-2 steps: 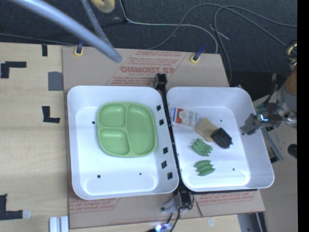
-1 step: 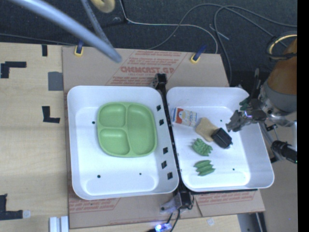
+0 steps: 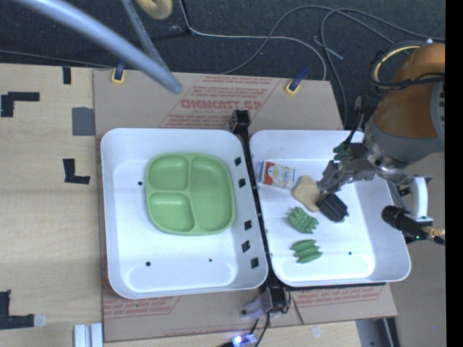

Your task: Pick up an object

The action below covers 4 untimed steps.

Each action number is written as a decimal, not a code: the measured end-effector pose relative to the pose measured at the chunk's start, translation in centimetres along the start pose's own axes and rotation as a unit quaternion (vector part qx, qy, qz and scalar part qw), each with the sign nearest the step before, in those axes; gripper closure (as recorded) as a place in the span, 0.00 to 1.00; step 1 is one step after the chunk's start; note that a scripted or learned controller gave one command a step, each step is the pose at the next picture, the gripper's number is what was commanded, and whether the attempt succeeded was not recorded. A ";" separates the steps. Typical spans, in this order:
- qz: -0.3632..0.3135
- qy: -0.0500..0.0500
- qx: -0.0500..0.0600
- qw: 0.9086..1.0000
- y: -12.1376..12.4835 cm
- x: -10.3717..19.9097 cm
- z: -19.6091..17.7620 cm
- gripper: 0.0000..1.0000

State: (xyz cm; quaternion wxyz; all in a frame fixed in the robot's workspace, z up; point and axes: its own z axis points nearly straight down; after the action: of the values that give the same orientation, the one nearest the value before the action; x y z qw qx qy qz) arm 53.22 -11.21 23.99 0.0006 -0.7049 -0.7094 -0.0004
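In the right bin [image 3: 383,259] lie a small white carton [image 3: 276,174] with a red and blue label, a tan bread-like piece [image 3: 306,191], a leafy green item [image 3: 302,220] and a green pea pod [image 3: 305,250]. My gripper [image 3: 329,199] hangs low over the middle of this bin, just right of the tan piece and touching or nearly touching it. Its dark fingers point down and to the left. Nothing shows clearly between them.
The left bin [image 3: 119,194] holds a green divided plate [image 3: 190,193]. A black divider with clips [image 3: 249,194] runs between the bins. Cables [image 3: 304,27] lie on the dark surface behind the bench. The arm's grey and orange body [image 3: 412,100] stands over the right bin's far right side.
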 end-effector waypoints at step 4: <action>0.000 0.000 0.000 1.000 7.1 20.9 0.3 1.00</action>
State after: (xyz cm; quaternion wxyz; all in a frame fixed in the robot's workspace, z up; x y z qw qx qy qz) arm 60.23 9.70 23.76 0.0008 -0.7046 -0.7096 -0.0005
